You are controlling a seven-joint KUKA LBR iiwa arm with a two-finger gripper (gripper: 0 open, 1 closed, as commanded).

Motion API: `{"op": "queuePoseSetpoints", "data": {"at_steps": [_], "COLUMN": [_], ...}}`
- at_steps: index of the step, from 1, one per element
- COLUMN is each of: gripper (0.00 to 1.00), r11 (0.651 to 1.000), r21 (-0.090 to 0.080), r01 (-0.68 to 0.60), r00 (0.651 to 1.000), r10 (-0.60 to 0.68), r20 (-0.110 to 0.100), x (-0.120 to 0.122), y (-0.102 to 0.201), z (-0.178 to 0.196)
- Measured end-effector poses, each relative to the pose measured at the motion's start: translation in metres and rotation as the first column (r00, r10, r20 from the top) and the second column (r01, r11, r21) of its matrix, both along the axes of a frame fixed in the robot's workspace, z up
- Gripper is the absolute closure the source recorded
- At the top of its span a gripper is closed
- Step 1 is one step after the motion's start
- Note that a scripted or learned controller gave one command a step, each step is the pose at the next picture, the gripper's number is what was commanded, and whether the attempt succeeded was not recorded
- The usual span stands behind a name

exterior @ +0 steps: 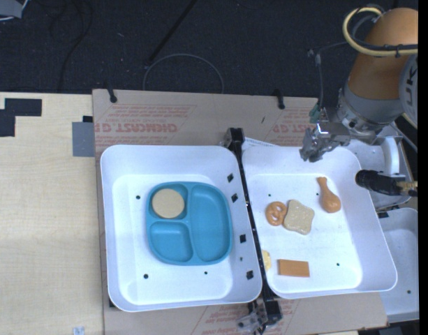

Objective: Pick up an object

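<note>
Arm poised over the far rim of the right bin, hand hanging above the bin's back wall, not yet lowered. Impossible to tell whether the hand is apart or together; nothing seen clamped in it.

Candidates for picking, all in that bin: drumstick nearest the hand, lying alone toward the near rim from it; pretzel and bread slice farther from the hand, touching each other; brown slab farthest from the hand, by the near rim. In the left bin, well apart from the hand, a blue plate with a round biscuit in one compartment.

To do the step well: probably best to take the drumstick, as the closest and free-standing piece. Bring the hand straight over its thick end, close across the narrow width, and descend fully to the bin floor before closing. Avoid the pretzel and bread pair, likely to shift together.

Writing: red print on the cardboard sheet beyond the bins, upside down, seemingly "CHEMCAST GP". No labels legible elsewhere.
</note>
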State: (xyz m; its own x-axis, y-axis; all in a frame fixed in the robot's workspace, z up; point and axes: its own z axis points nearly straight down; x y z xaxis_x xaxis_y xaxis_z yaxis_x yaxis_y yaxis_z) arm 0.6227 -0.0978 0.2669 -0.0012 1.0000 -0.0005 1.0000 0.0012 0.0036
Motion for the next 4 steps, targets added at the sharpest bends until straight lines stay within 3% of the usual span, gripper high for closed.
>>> {"op": "queuePoseSetpoints", "data": {"at_steps": [1, 4], "gripper": [1.0, 1.0], "r11": [1.0, 1.0], "r21": [0.002, 0.002], "r01": [-0.002, -0.003], "r00": [1.0, 1.0], "r10": [0.002, 0.003], "r20": [-0.007, -0.01], "x": [-0.004, -0.02], "y": [0.041, 0.203], "z": [-0.006, -0.042]}}
